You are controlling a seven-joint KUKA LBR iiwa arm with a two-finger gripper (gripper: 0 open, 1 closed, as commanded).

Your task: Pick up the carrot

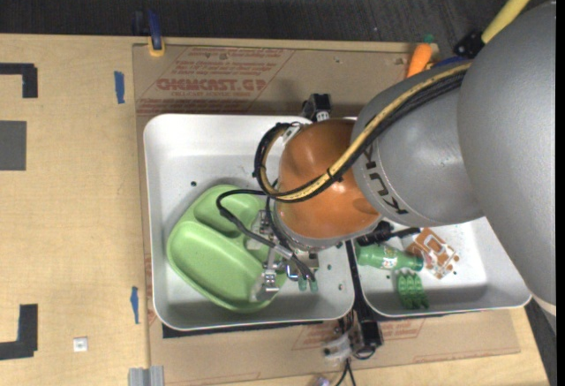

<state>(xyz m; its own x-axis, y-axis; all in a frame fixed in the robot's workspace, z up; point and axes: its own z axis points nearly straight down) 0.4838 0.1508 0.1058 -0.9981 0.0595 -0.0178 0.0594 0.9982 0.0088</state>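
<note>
Gripper lowered into the left bin, beside a green bowl-shaped object; finger state cannot be told. Carrot lies outside both bins on the bench, near the far edge, partly behind the arm. Right bin holds small green items

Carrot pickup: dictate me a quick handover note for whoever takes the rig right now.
Gripper: low in the left bin, beside the green dish; no carrot seen in it.
What looks like the carrot lies outside the bins on the board, at its far edge, next to the arm.
Done: nothing yet.
Left: move to the carrot, grasp it, lift it.
</note>
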